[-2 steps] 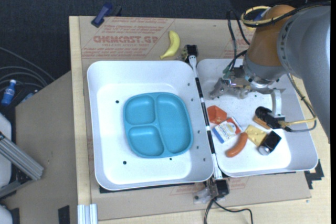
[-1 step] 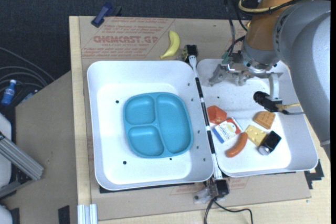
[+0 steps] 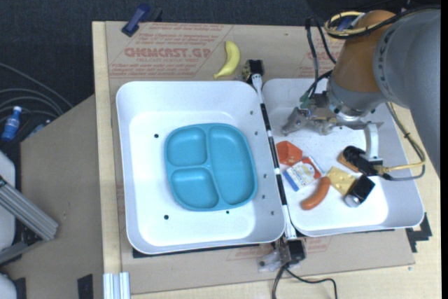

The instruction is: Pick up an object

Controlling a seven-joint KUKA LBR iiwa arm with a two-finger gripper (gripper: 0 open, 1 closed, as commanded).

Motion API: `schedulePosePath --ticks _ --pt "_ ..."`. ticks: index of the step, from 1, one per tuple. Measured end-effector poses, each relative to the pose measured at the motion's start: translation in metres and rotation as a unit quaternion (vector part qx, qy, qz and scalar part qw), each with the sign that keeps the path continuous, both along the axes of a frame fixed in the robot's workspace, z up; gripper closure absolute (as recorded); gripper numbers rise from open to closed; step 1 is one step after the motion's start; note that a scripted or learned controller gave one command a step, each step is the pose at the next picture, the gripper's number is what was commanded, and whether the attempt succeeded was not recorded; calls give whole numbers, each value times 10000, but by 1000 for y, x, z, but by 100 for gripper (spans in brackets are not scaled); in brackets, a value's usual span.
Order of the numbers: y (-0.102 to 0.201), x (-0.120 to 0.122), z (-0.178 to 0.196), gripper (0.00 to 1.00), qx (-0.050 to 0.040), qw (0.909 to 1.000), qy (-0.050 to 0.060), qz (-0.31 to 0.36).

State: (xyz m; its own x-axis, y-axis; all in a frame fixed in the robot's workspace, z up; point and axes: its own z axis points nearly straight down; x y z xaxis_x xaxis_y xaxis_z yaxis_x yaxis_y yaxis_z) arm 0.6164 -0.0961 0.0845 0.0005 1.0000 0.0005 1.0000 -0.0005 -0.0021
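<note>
The grey arm with its orange band comes in from the right and bends down over the right bin [image 3: 402,203]. The gripper [image 3: 297,122] is low in the upper left part of this bin, close to the wall that divides the two bins. It is seen from above and partly under the wrist, so it is not possible to tell if it is open or closed. No object is visible inside it.

The objects for picking lie on the floor of the right bin, all below the gripper in the view. Nearest to it is an orange-red piece [image 3: 288,150], just beside the dividing wall and apart from the gripper. Below this piece is a small flat packet [image 3: 302,174] in white, blue and red, which touches it or almost touches it. A toy sausage [image 3: 316,194] lies tilted under the packet, near the front of the bin. To the right of the packet there is a yellow wedge [image 3: 341,180], maybe a toy cheese, but it is too small to be sure.

The left bin [image 3: 133,108] holds a blue divided plate [image 3: 210,166], lying flat in the middle. On the bench [image 3: 112,52], behind the left bin, lies a yellow banana [image 3: 228,61].
</note>
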Motion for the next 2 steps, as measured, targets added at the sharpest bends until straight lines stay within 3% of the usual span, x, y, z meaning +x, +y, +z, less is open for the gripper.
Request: schedulePosePath --ticks 1,2 --pt "5 50 1 0 -5 10000 -18 6" --pt "2 21 0 0 -1 10000 0 0"
